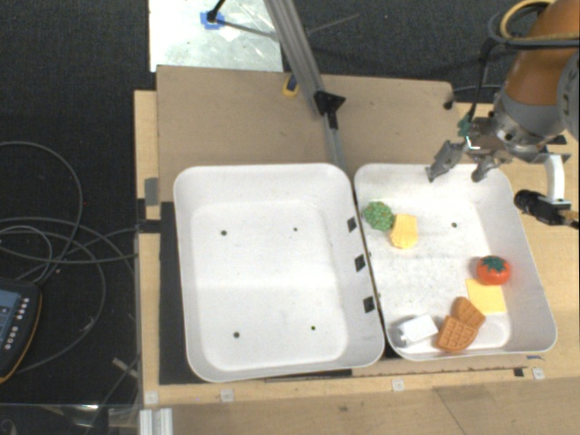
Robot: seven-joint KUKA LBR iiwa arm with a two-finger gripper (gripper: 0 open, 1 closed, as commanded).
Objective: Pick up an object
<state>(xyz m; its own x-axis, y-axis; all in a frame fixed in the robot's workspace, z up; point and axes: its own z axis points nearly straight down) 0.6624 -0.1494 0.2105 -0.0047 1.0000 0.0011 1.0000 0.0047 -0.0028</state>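
Nothing picked yet: your gripper (460, 166) hangs over the far rim of the right bin (530, 270), fingers spread apart with nothing between them, well apart from every object. All the candidates lie in that right bin: a knobbly green broccoli-like piece (379, 215) just beside a smooth yellow chunk (404, 231), a glossy red tomato with a green cap (492, 269), a flat yellow cheese-like slab (487, 296), a gridded brown waffle piece (459, 326) and a small white block (417, 329) near the front wall. They look like hard plastic toys. The left bin (195, 270) is smooth white plastic on the brown worktop (236, 116). Whole grasp remains.
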